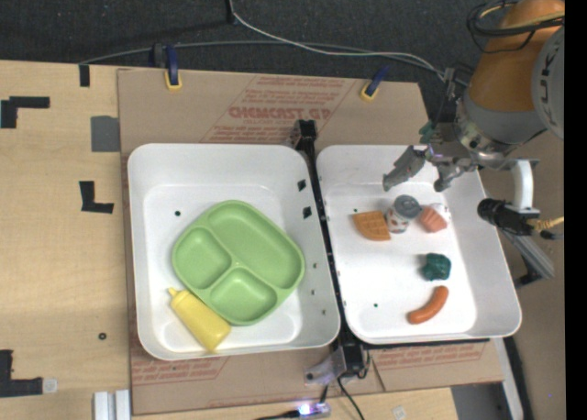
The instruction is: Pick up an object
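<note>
— Hovering with my gripper (424,173) spread wide over the right bin (486,317)?
— Yes, nothing grasped yet (approach step). Next I descend onto the small can (403,212), just below my fingers.

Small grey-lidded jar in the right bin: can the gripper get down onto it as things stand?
Probably yes. The gripper hangs open just above the jar, nothing between them. The waffle piece and pink piece crowd its two sides, so the fingers may bump them.

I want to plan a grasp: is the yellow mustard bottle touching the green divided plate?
Touching: the camera view shows the mustard bottle against the plate's lower-left rim.
</note>
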`<state>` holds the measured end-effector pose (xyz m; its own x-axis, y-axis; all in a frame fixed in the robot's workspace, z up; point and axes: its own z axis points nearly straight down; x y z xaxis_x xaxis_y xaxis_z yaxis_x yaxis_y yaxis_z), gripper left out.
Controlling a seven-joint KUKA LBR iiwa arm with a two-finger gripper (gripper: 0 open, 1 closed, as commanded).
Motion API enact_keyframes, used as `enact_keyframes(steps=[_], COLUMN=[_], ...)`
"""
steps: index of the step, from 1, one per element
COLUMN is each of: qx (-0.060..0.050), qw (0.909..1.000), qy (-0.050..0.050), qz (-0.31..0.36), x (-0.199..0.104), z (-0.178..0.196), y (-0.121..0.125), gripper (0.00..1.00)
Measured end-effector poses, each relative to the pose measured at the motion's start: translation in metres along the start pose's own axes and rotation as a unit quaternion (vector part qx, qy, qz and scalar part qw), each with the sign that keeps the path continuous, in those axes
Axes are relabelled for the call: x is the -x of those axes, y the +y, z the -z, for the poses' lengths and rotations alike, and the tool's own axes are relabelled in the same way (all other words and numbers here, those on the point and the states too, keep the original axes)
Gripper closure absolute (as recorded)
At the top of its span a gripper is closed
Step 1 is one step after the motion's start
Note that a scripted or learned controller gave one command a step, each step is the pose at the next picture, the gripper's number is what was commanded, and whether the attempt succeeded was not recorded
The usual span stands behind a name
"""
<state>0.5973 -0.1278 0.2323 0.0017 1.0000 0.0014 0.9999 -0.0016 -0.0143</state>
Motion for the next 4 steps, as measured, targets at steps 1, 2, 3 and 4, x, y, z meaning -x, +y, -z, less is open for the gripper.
enact_keyframes(steps=[1, 2, 3, 4], qx=[0.006, 0.004, 0.007, 0.011], qw=[1.0, 1.0, 1.0, 0.9999], qy=[-0.001, -0.001, -0.002, -0.001], qz=[0.002, 0.001, 0.001, 0.0], x=[0.0, 0.008, 0.017, 0.017], z=[0.007, -0.041, -0.093, -0.141], y=[0.002, 0.006, 0.012, 0.016], gripper=[0.0, 0.0, 0.0, 0.0])
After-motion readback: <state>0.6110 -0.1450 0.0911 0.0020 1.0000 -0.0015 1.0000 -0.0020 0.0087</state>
